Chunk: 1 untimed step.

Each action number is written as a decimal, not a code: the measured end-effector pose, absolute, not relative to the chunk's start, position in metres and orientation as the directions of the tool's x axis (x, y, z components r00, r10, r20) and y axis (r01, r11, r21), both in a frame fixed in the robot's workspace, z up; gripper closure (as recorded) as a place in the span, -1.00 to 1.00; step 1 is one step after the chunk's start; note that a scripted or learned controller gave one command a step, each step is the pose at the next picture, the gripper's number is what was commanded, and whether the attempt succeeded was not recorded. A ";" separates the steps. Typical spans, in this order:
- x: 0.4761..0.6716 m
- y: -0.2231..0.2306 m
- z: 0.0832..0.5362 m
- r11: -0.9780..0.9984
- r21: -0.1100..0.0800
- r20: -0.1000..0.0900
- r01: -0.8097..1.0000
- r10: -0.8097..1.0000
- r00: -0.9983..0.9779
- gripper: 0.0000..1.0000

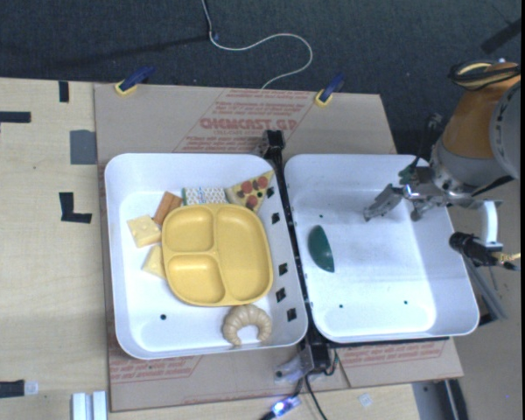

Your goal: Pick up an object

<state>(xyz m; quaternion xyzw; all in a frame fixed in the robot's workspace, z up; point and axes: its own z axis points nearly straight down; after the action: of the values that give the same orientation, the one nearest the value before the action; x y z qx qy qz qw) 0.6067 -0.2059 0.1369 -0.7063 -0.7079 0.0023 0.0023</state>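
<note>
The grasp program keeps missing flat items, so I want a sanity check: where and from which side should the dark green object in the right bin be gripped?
Grip the green object across its narrow middle, coming straight down from above. It lies flat on the right bin floor, elongated top to bottom in the camera view, with bare floor on both long sides, though the dividing wall is near its left. The gripper sits up and to its right.

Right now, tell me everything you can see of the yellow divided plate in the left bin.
The yellow divided plate looks like smooth plastic, squarish with rounded corners, moulded into three compartments: two smaller ones on the side farther from the camera and one wide one on the nearer side. It lies flat and upright in the left bin, partly covering the flat toy food pieces beside it. A croissant lies at its near edge.
</note>
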 end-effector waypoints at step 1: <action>0.607 -0.205 0.085 0.003 -0.002 -0.001 1.000 1.000 -0.003 -1.00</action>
<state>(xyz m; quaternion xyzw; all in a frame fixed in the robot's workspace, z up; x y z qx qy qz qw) 0.6067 -0.2046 0.0846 -0.7062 -0.7080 0.0013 0.0003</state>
